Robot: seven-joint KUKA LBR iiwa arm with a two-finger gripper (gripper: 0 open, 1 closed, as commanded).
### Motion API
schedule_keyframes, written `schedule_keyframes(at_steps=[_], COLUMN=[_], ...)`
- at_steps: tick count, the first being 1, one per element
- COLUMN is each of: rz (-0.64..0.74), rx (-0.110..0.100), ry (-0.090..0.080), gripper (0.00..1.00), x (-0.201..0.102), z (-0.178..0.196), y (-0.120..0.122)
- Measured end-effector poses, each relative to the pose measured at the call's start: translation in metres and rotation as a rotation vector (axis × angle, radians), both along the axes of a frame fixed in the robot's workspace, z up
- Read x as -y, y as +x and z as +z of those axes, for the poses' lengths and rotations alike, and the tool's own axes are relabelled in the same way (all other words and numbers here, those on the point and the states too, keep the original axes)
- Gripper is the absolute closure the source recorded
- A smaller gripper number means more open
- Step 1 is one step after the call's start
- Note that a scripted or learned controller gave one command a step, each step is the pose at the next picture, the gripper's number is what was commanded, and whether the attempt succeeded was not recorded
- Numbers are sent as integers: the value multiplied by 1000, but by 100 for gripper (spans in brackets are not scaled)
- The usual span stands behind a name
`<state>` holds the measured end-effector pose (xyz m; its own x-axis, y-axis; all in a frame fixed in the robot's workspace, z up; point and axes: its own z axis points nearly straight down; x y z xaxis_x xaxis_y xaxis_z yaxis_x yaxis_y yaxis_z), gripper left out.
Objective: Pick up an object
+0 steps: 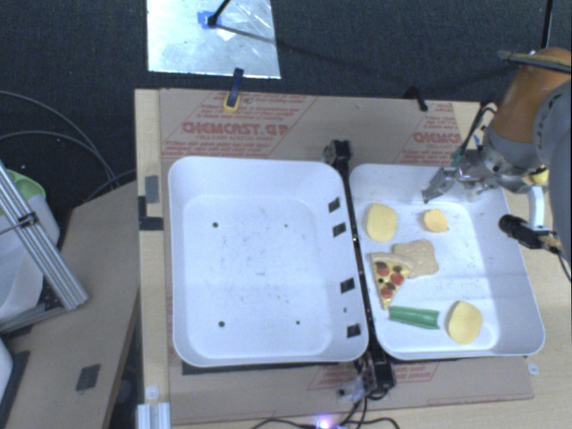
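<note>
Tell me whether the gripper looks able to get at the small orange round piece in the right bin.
Probably yes. The gripper hangs just above and beside the small orange round piece, which lies alone on the right bin floor, apart from the yellow oval piece and the cracker. Nothing covers it.

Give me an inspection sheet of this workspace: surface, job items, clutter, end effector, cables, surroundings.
Surface: brown board bearing two white bins side by side, left bin and right bin.
Job's things: all in the right bin: yellow oval piece, small orange-yellow round piece, tan cracker-like piece, pizza slice, green stick, yellow round piece.
Clutter: nothing seen in the bins besides these.
End effector: end effector over the right bin's far edge, just above the small round piece; nothing seen held.
Cables: dark cables on the floor at left; wires at the near edge between the bins.
Surroundings: shiny metal sheet beyond the board; aluminium rail at left.
</note>
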<state>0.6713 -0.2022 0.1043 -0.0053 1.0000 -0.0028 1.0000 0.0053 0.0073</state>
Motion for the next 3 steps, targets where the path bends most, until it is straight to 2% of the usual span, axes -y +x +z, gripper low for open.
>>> schedule_keyframes(at_steps=[1,2,3], rz=[-4,0,-2], rx=[-9,-1,-7], ry=[4,1,4], gripper=[0,0,0], x=[-24,-5,-32], z=[-21,-18,-20], y=[-33,0,-31])
